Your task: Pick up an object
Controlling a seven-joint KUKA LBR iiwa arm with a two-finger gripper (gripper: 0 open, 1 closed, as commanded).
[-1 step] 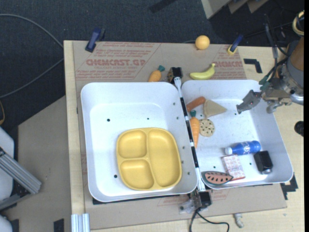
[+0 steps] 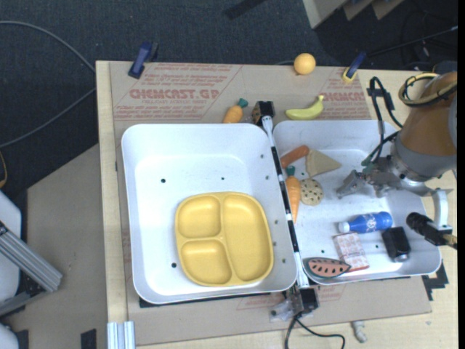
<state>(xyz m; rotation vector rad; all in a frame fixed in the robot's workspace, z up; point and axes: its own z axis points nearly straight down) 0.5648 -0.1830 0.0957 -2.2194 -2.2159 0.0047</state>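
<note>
Camera view: one slanted look down on the counter [image 2: 182, 93]; every place below is given relative to the right bin [image 2: 363, 133].
Tool: the tool [image 2: 354, 184] hangs low over the middle of the right bin, reaching in from its right side; whether its fingers are spread or pressed together cannot be told, and nothing shows between them.
Likely reason for that pose: it seems lowered for a try at something in the bin's upper middle.
Task's thing: no single target is fixed; the nearest candidates are the tan wedge [image 2: 322, 163] toward the bin's upper left and the cookie [image 2: 311, 192] at its left middle.
Other contents: a carrot [image 2: 292, 195] lies along the bin's left wall, an orange-red piece [image 2: 293, 154] in its upper-left corner, a blue bottle [image 2: 367, 222] in its lower middle, a red packet [image 2: 352, 249] below that, a black block [image 2: 396, 243] lower right, and a watermelon slice [image 2: 326, 268] over its lower-left rim.
In the way: the bottle and packet lie close together, so a descent there risks nudging both.
Outside the bin: a banana [image 2: 306, 110] just above its top edge, an orange ball [image 2: 304, 64] farther up.
Left of the bin: the left bin [image 2: 145, 166] holding a yellow divided plate [image 2: 224, 237].
</note>
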